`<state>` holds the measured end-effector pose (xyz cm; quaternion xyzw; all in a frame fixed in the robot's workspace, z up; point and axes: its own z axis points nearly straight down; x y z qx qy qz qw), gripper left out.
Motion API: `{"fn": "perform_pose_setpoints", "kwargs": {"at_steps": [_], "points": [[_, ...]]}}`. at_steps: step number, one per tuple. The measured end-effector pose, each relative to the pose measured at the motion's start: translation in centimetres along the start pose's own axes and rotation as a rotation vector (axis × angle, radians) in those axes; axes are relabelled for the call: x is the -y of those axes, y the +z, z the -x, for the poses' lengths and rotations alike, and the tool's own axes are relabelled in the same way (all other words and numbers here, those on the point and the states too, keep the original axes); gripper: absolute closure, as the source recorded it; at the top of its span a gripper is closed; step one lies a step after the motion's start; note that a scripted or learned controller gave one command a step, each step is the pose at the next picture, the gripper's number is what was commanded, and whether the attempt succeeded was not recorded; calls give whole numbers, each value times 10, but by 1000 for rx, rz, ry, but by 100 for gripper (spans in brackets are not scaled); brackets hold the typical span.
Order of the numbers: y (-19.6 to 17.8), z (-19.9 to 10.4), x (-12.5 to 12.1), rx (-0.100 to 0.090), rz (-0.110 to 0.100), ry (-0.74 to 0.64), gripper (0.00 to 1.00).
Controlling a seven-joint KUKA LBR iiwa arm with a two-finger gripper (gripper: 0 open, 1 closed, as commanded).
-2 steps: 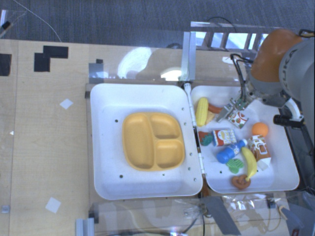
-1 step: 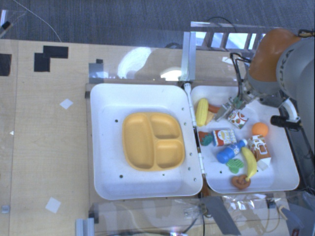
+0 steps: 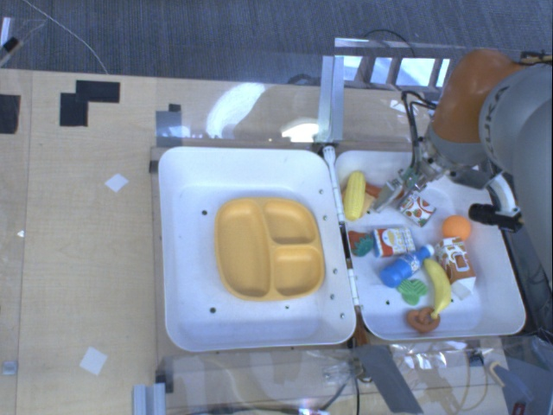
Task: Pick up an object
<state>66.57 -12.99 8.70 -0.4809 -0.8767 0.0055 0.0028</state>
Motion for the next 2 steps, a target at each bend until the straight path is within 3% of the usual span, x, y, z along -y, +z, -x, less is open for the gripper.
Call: {"fn": "perform_pose_setpoints", "kwargs": {"at_steps": [2], "points": [[0, -22, -17, 5, 8, 213, 0]]}}
